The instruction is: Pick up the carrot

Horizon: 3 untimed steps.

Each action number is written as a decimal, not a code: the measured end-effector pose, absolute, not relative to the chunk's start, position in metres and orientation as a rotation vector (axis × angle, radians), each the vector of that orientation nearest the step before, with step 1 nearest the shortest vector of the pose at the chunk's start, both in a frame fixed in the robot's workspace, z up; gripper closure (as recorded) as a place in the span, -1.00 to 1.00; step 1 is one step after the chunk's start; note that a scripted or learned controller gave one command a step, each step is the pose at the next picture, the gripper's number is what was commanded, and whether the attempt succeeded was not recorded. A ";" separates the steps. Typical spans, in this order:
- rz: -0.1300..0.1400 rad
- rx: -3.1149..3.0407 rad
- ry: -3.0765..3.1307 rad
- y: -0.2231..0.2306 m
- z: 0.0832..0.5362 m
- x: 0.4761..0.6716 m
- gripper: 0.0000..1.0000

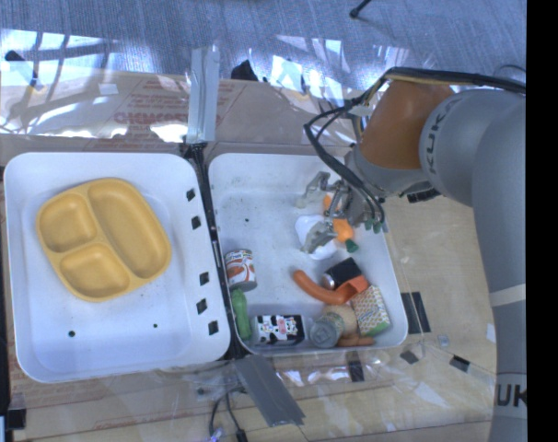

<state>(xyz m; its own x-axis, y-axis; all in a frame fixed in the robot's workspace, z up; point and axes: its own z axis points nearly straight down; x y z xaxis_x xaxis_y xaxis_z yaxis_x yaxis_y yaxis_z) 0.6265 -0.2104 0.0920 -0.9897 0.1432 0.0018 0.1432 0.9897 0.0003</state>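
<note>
— Where is the claw seen?
— The gripper [327, 212] is pictured above the carrot [318, 288]; its spread cannot be told.
— How is the carrot judged?
— Light, stiff, smooth; best pinched mid-body, left of the black block [342, 272].

The bench [122, 109] bears the left bin [21, 274] beside the right bin [261, 191].
</note>
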 end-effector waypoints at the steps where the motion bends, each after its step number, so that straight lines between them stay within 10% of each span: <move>1: 0.001 -0.215 -3.139 -0.209 0.105 0.629 1.00; 2: -0.003 -0.876 -3.024 -0.127 0.195 0.623 1.00; 3: 0.003 -0.696 -3.067 -0.212 0.204 0.627 1.00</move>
